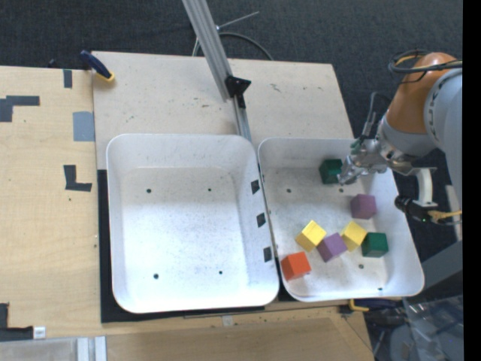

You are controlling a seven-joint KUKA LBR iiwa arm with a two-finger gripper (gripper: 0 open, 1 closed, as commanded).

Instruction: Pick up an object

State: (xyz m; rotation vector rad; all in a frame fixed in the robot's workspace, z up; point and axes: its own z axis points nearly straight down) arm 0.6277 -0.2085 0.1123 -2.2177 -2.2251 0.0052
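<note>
In the right shallow white bin point(406, 277) on the counter, an orange cube point(296, 265) lies nearest, with yellow, purple and green blocks just beyond. Farther back, the pincer point(350, 173) touches a dark green cube point(330, 171); its grip state cannot be told.

the arm point(421, 104) runs off the right edge, so its base and most of its links are cut away. the gripper point(349, 173) overlaps the dark green block point(329, 171) — that block's right side is hidden behind it, and whether they touch is unclear. the finger gap is too small to read. a metal pole point(207, 32) leaves the top edge.
</note>
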